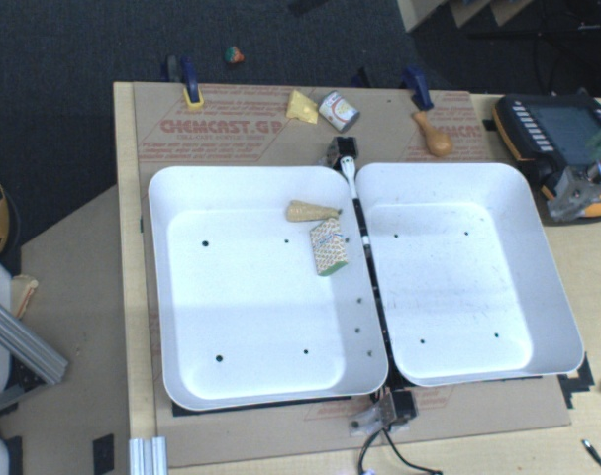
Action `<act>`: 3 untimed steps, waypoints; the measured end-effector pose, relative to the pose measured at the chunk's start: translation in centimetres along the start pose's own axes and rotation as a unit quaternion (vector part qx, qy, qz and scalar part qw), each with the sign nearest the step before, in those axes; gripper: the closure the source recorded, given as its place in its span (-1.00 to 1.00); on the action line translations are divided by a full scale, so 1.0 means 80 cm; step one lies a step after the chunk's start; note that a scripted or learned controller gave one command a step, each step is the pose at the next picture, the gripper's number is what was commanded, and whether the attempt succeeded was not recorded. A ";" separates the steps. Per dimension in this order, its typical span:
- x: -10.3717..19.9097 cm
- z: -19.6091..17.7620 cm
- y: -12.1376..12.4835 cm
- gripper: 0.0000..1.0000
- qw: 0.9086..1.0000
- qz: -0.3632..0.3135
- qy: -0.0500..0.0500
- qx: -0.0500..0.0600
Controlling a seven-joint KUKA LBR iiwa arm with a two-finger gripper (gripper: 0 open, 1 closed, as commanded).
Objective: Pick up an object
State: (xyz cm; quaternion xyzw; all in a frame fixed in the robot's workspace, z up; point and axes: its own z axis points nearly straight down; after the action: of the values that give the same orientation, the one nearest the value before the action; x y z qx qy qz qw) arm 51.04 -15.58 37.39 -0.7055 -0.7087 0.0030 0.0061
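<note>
claw state: cannot tell, wide or narrow not readable here
claw-relative places: cannot tell, so places below are given bin to bin and thing to thing
left bin [181, 295]: white, shallow, holds two things, both in its far right part near the wall shared with the other bin
tan roll [310, 211]: in left bin, lying flat, long axis across the bin, pointed end toward the shared wall
patterned packet [328, 245]: in left bin, green and white print, just on the near side of the tan roll, top edge touching it or nearly, can't tell which; slightly tilted
right bin [538, 265]: white, shallow, side by side with left bin, rims meeting
black clip [345, 150]: at the far end of the seam between the bins
cardboard sheet [231, 125]: under both bins, red print on it
yellow wedge [302, 107]: on the cardboard beyond the left bin
small box [339, 111]: just beside the yellow wedge, on its right
brown knob [435, 139]: on the cardboard beyond the right bin
blue clamps [190, 77]: on the far cardboard edge, a second one further right
black pendant [550, 127]: on the bench, right of the cardboard
pickup status: both bin things lie on the bin floor
</note>
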 end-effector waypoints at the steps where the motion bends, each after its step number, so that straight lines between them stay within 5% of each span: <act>1: 0.051 0.136 0.004 1.00 1.000 0.000 0.000 -0.001; 2: 0.060 -0.070 0.043 1.00 1.000 0.000 -0.004 -0.018; 3: 0.062 0.112 -0.020 1.00 1.000 0.003 0.000 0.002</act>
State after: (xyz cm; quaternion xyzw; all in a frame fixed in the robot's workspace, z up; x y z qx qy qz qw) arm 49.29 -10.59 28.46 -0.7079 -0.7063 0.0047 0.0072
